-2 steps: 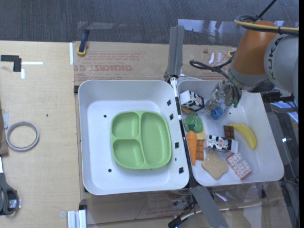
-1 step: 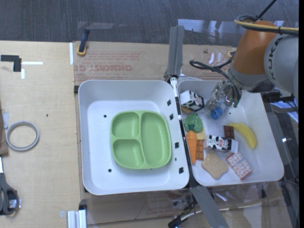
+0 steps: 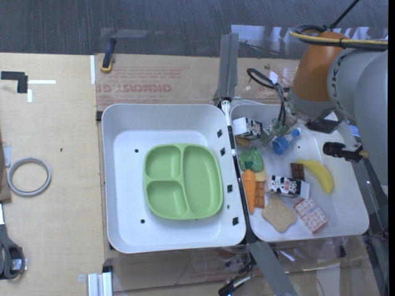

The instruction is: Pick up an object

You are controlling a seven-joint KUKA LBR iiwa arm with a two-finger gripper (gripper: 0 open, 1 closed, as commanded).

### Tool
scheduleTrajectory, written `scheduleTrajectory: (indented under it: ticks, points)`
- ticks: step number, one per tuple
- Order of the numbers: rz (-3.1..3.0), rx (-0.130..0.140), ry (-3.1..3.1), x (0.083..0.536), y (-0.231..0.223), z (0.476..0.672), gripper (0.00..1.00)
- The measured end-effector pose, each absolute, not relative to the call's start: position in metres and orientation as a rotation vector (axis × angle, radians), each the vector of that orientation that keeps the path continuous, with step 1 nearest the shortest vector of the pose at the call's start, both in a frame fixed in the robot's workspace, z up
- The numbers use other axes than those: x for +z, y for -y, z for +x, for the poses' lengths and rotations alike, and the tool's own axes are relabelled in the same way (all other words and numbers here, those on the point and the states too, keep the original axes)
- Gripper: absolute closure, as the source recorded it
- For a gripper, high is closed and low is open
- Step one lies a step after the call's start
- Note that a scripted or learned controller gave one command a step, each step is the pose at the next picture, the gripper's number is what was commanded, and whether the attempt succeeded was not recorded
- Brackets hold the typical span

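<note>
A small blue plastic bottle-shaped object (image 3: pixel 282 142) lies tilted near the back of the right-hand shallow white bin (image 3: pixel 345 224), right beneath the gripper (image 3: pixel 278 133). Toward the bin's front from it, a yellow banana (image 3: pixel 319 173) lies slantwise, a black-and-white cow-patterned carton (image 3: pixel 289 186) sits just beside that, and an orange carrot (image 3: pixel 249 189) lies lengthwise along the bin's left wall. Closest to the bin's front edge rest a tan slice of toast (image 3: pixel 279 214) and a pink-checked flat packet (image 3: pixel 310 215).

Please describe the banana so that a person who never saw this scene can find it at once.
Look at the right white bin, the one crowded with small toy foods. Near its right wall, below the grey arm, lies the banana. It is the only yellow, curved thing there; a small dark brown block lies at its left.
</note>
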State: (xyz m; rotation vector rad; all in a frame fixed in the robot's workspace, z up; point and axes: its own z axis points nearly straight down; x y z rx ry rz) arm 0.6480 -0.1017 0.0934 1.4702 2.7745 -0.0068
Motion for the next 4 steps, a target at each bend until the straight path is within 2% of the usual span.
scheduleTrajectory:
  ticks: [1,2,3,4]
  points:
    - [2.044,-0.003,-2.386,0.091,0.108,0.589,0.00]
    - [2.292,-0.013,-2.158,0.090,0.111,0.642,0.00]
    - [1.936,-0.003,-2.474,0.092,0.124,0.597,0.00]
    - [1.975,-0.002,-2.444,0.091,0.124,0.539,0.00]
